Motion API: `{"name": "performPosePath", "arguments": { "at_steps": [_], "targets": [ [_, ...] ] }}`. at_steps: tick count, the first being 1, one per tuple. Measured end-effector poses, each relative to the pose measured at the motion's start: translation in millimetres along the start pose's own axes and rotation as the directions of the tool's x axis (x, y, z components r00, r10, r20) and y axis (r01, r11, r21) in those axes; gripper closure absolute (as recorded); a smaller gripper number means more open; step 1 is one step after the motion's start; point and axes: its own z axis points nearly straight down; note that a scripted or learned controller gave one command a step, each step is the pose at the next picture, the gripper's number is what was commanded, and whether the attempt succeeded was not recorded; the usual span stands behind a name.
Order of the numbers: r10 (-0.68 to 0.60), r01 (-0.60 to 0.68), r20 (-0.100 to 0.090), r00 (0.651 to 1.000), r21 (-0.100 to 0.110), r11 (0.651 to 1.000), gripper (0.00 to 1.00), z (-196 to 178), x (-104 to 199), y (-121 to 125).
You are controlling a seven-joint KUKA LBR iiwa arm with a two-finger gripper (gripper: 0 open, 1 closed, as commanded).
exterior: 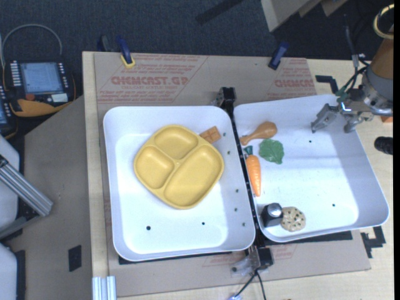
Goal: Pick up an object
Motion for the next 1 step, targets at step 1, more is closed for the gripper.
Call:
{"name": "performPosePath", "arguments": {
  "at_steps": [1],
  "targets": [
    [-0.004,0.004,0.004,1.0,-0.015,1.0,0.0,-9.7,0.8,3.5]
  ]
}}
